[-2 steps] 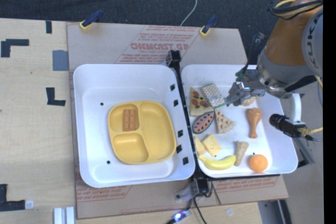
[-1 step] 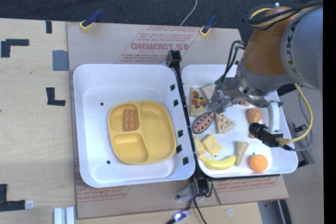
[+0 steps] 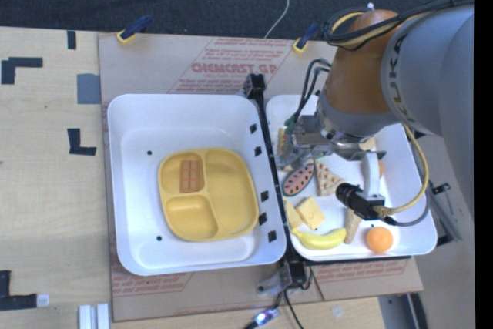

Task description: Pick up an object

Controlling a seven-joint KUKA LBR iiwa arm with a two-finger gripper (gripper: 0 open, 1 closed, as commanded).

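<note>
Over the right bin (image 3: 412, 243), the arm (image 3: 370, 81) points steeply down among toy foods, its gripper's (image 3: 308, 154) state impossible to tell.

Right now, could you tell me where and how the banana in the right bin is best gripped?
Probably across the middle of the banana, coming straight down. It lies flat, curved, near the right bin's front wall, with cheese close behind, so its narrow width suits the fingers.

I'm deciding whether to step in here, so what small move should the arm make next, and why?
Probably a short, straight descent. The gripper hangs over the right bin, above the cluster of toy food, and nothing is visibly between its fingers. The banana and orange lie off to the side.
</note>
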